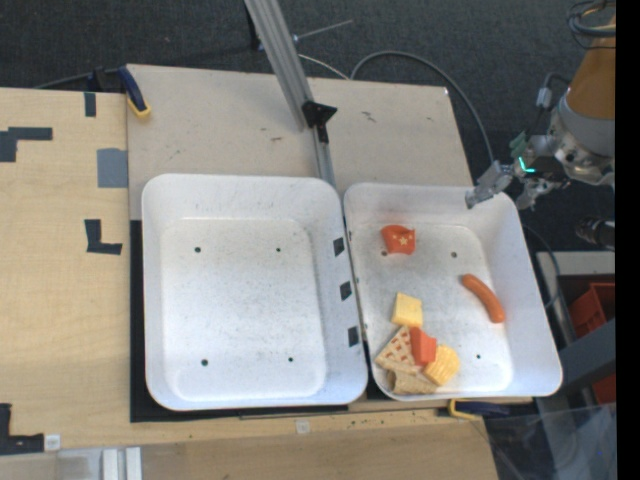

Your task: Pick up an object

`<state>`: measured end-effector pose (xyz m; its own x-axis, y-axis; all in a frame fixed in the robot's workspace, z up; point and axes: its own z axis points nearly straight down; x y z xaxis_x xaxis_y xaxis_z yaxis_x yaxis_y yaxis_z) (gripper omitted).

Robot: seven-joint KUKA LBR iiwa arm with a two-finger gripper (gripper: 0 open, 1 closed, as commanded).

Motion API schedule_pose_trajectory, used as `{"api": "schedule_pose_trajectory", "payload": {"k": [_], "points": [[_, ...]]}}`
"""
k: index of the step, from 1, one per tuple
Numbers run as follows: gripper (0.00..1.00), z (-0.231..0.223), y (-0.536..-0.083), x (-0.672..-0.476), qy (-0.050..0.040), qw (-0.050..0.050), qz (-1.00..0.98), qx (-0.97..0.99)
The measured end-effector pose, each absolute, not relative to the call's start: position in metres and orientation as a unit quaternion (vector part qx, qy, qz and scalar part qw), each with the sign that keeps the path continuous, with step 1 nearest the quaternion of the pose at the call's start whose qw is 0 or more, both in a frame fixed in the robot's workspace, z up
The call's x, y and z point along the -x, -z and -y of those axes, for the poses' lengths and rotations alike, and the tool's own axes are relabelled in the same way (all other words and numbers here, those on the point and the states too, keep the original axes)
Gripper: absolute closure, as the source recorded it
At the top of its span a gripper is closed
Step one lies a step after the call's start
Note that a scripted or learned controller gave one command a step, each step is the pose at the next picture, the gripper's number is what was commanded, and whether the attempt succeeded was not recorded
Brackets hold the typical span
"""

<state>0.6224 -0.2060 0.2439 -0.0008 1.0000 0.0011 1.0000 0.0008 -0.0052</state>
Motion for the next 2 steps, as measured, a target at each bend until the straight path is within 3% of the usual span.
{"api": "schedule_pose_trajectory", "payload": {"k": [1, 2], "points": [[0.0, 0.206, -0.247, -0.623, -0.0008, 0.0, 0.708, 0.706], [0.0, 0.2, -0.185, -0.629, -0.0022, 0.003, 0.708, 0.706]]}}
